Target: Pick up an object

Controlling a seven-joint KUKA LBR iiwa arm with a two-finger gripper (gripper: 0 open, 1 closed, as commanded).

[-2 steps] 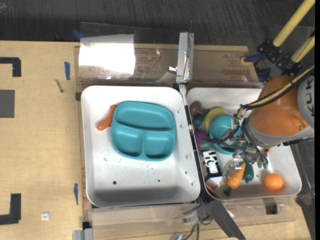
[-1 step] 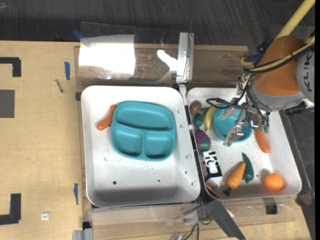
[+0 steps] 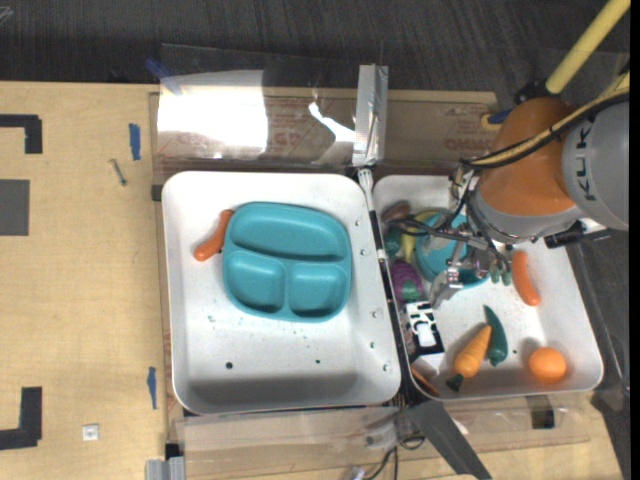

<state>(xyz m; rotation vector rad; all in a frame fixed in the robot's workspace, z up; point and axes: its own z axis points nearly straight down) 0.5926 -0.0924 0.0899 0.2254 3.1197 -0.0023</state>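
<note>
Wooden bench [image 3: 70,268], left bin [image 3: 190,368] holding teal plate [image 3: 285,260], right bin [image 3: 580,318] holding orange [image 3: 547,365]

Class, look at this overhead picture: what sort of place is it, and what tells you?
Probably a robotics lab bench: a KUKA arm reaches over two white bins, which hold a teal divided plate and toy food such as a carrot.

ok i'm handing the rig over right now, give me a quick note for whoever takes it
Gripper: low inside the right bin, over the clutter at its left end; nothing visibly between its fingers.
Right bin: orange ball, carrot touching a dark green piece, another orange piece, a purple item and a teal item partly under the gripper.
Left bin: teal divided plate, orange piece against its left edge.
Done: no pick confirmed.
Left: grasp and lift one object.
</note>
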